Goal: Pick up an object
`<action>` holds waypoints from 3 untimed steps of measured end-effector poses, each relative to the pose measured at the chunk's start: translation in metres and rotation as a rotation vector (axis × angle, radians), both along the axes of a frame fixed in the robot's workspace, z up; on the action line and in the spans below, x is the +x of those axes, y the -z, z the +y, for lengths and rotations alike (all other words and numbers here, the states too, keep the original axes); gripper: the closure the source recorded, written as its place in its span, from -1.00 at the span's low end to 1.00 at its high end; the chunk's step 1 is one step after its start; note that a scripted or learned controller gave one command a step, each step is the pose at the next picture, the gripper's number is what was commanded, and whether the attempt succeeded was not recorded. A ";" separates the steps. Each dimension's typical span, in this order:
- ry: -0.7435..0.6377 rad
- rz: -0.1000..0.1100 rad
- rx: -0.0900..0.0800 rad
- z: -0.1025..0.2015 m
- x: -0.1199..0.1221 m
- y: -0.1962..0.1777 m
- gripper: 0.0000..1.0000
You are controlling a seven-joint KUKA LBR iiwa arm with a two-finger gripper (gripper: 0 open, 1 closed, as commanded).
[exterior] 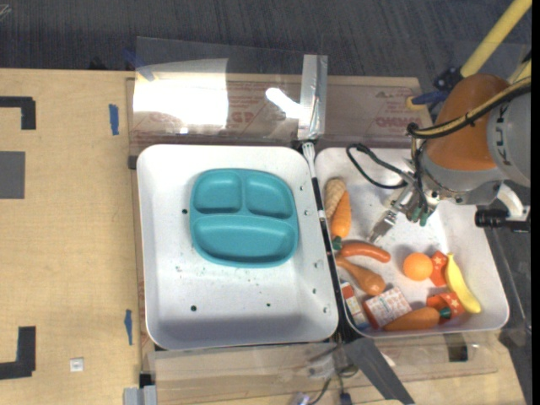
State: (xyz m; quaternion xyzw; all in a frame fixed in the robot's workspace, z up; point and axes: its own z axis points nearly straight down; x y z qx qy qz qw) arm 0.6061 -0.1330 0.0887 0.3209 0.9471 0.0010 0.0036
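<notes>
— Where is your hand?

— My gripper (390, 223) hangs over the right bin (494, 264); I cannot tell its opening; nothing sits in it.

— The target?

— The hot dog (364, 251), at seven o'clock just beside me; probably light, stiff, slippery plastic; I'd pinch across its middle.

— Room?

— Smooth white floor; toys crowd five o'clock; the teal tray (245, 216) lies at nine.

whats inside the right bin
The right bin holds toy food: a bread roll, a carrot, a sausage, an orange, a banana and a labelled can. The arm covers the bin's upper right corner.
</notes>
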 end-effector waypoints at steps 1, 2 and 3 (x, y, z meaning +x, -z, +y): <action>0.235 -0.004 0.001 0.008 -0.062 -0.001 -1.00; 0.265 0.005 0.002 -0.029 0.052 0.000 -1.00; 0.301 -0.001 0.001 -0.026 -0.036 0.000 -1.00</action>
